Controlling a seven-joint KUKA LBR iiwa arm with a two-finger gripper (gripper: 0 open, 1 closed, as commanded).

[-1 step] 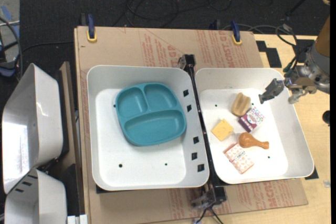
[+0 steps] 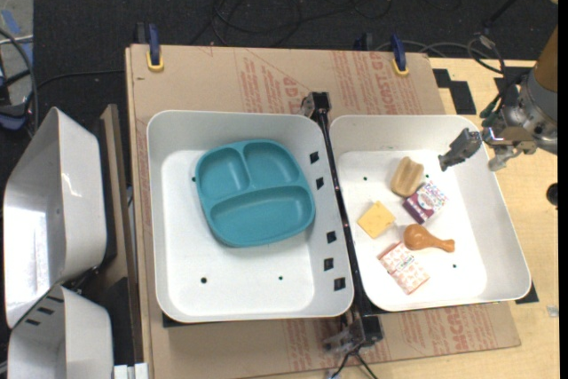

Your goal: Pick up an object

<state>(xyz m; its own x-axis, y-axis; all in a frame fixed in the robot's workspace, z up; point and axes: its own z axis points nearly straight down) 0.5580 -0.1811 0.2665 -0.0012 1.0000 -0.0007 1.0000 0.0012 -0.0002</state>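
The right bin (image 2: 497,217) holds several small items: a tan bread-like piece (image 2: 407,176), a purple and white carton (image 2: 426,201), a yellow cheese block (image 2: 376,218), an orange-brown drumstick (image 2: 426,239) and a red and white packet (image 2: 405,267). My gripper (image 2: 479,153) hovers over the bin's upper right part, to the right of the tan piece and apart from it. Its two fingers stand open with nothing between them.
A teal divided plate (image 2: 256,193) lies in the left bin (image 2: 177,280). A black divider with clips (image 2: 330,200) runs between the bins. Grey trays (image 2: 49,217) stand off the bench at far left. Cables lie on the floor beyond the bench.
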